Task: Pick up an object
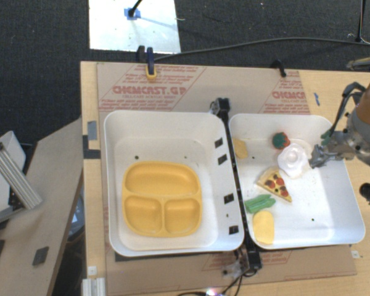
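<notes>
Two shallow white bins side by side on table [191, 82]. Left bin [114, 184] holding yellow divided tray [163, 198] (3 compartments, roughly centred, flat on bin floor). Right bin [333, 221] with the small items, mostly in its left/upper half.

Items in right bin: pale yellow piece [240, 148] up near divider, upper left. Red-and-green toy [280, 140] (small, roundish, exact kind hard to tell) toward the back, just beside and above white translucent lid-like disc [293, 160]. Toy pizza slice [275, 185] below the disc, near it, pointed toward lower right. Green toy piece [259, 203] (looks like a pea pod or bean) just below-left of pizza, lying at a slant by divider. Yellow oval piece [263, 226] at front left corner, touching or nearly touching green piece.

Arm entering from right, grey w/ orange band at frame edge. Gripper [317, 156] low over right bin's right-centre, tip just beside right edge of white disc, maybe touching (cannot tell). Fingers' state: cannot tell, too dark and small. Nothing visibly held.

Blue-yellow clamp [150, 63] at table's back edge. Cable [265, 41] running across behind table. White sheet [134, 17] on dark floor behind.
</notes>
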You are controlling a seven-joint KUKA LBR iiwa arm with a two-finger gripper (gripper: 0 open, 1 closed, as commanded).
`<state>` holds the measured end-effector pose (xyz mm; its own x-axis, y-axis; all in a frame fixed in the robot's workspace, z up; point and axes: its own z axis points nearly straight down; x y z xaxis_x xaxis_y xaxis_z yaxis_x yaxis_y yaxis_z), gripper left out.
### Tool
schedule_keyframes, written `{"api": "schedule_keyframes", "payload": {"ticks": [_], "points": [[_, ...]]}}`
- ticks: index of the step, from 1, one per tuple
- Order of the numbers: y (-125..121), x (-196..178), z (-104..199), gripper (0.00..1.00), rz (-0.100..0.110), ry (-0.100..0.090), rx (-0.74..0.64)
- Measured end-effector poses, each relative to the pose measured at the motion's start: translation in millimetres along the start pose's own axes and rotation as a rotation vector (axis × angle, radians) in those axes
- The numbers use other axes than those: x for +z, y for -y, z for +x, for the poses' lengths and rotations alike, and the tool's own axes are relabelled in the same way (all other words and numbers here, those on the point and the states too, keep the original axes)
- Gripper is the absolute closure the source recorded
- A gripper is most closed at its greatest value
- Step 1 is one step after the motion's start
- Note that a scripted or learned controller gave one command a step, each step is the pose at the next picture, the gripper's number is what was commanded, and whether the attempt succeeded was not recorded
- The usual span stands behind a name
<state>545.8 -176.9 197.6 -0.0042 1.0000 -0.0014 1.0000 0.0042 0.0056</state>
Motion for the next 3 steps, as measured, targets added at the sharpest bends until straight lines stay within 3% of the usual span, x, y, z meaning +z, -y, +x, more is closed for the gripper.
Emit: {"api": "schedule_keyframes", "payload": {"ticks": [1, 2, 3], "points": [[-6, -64, -1, 1.00, -0.002, 0.001, -0.001], [-7, -100, -1, 1.00, 0.001, 0.000, -0.001], [-6, -81, 58, 1.00, 0.004, -0.003, -0.005]]}}
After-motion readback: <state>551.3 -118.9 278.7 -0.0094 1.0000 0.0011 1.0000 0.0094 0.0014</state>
